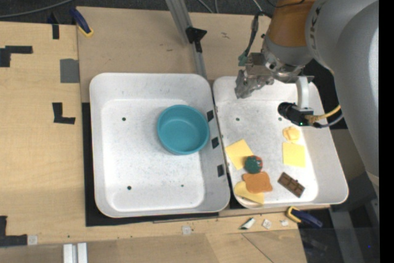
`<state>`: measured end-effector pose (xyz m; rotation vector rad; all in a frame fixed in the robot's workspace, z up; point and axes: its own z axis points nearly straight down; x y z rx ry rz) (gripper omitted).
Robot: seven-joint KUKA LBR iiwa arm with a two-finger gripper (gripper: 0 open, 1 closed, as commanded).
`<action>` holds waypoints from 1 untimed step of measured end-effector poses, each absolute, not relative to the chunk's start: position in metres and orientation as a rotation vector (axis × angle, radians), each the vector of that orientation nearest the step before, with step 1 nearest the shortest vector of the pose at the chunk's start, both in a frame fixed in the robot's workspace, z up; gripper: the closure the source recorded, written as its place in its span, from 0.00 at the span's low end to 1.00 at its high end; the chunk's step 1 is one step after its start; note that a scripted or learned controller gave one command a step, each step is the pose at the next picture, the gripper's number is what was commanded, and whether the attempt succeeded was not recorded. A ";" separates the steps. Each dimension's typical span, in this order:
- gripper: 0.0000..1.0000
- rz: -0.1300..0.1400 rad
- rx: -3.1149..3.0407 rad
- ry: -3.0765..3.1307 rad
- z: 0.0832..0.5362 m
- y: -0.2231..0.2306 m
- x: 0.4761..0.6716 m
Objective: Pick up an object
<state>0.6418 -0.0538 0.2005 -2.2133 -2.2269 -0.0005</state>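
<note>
My gripper [245, 89] hangs over the far left corner of the right bin [265, 117], its dark fingers pointing down, with nothing seen between them. Lower in that bin lie a yellow square [239, 153], a green and red ball [253, 164], an orange toast-shaped piece [257, 182] on a pale yellow piece [245, 193], a brown chocolate bar [290, 183], a yellow block [294, 155] and a small yellow piece [290, 133]. All of them are well below the gripper in the view.
A blue bowl [182, 129] sits in the left bin [123, 151]. A grey pole [175, 3] slants across the back of the bench. Cables run behind the bins. The grey arm [345, 40] covers the right side.
</note>
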 end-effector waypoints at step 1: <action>1.00 0.000 -2.213 -2.227 0.198 -0.002 0.653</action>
